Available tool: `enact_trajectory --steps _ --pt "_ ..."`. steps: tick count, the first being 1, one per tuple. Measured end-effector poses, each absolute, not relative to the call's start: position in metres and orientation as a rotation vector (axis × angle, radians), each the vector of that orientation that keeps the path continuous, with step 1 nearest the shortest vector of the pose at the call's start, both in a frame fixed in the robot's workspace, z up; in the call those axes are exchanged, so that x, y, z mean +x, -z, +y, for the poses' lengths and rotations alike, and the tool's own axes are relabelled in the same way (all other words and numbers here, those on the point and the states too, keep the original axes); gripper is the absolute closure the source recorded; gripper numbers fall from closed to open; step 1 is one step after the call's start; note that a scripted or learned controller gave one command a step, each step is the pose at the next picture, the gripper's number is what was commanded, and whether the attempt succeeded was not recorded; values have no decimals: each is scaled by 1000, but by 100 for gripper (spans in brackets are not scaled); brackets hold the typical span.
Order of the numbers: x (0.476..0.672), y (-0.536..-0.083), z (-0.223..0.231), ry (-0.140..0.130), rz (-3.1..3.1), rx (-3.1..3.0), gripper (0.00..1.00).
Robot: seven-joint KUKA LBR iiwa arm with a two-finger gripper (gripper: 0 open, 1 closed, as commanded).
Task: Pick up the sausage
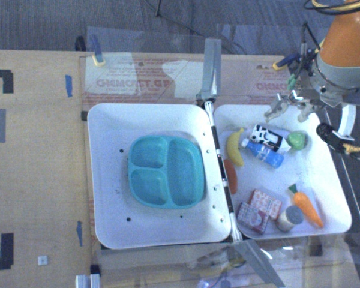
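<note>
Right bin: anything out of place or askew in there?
The sausage is wedged along the right bin's left wall, just below the banana, lying close against the divider, which may make it awkward to grasp. The milk bottle lies on its side. Nothing looks spilled or damaged.

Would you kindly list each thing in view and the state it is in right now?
sausage: lying flat along the right bin's left wall, untouched
banana: lying beside the bottle
bottle: on its side
carrot: lying flat, leaves pointing up-left
pink box: lying flat
blue plate: right way up in the left bin, compartments bare
gripper: above the right bin's far edge, jaws spread, holding nothing
</note>
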State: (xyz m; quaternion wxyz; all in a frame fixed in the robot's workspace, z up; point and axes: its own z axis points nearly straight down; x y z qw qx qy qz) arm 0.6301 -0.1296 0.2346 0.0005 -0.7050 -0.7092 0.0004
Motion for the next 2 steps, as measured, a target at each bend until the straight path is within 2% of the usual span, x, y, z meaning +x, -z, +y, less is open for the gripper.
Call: enact_trajectory --steps 1,2 --pt "651 -114 -105 1 -2212 -2232 0" --pt "574 -127 -122 -1 -2228 -2212 0"
